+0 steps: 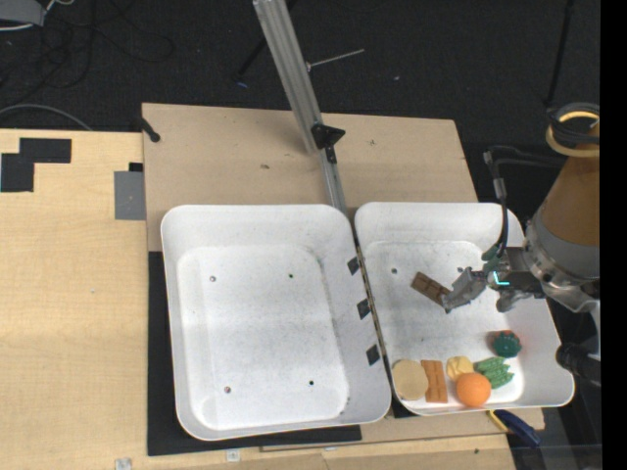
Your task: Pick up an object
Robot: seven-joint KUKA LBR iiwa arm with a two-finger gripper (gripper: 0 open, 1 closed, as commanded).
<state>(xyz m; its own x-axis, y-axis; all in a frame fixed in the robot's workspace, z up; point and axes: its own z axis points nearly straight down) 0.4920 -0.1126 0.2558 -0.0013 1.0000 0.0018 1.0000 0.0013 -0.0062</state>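
From the overhead camera view, I reach in from the right, my grey arm [573,213] and its orange band above the right bin [460,223]. My end effector [457,296] hangs over the middle of that bin, toward its right wall, tilted down to the left. A small brown block [425,285] lies on the bin floor just beside its tip; whether they touch I cannot tell, and I cannot tell how far apart the end effector stands, or whether it has hold of anything.

Along the bin's near edge sit a tan slice [410,379], an orange-brown slab [434,381], a small yellow piece [458,365], an orange ball [473,390] and a green leafy toy [495,370]. A dark green round piece [506,344] lies near the right wall. The left bin [186,262] sits alongside on the tabletop [69,292].
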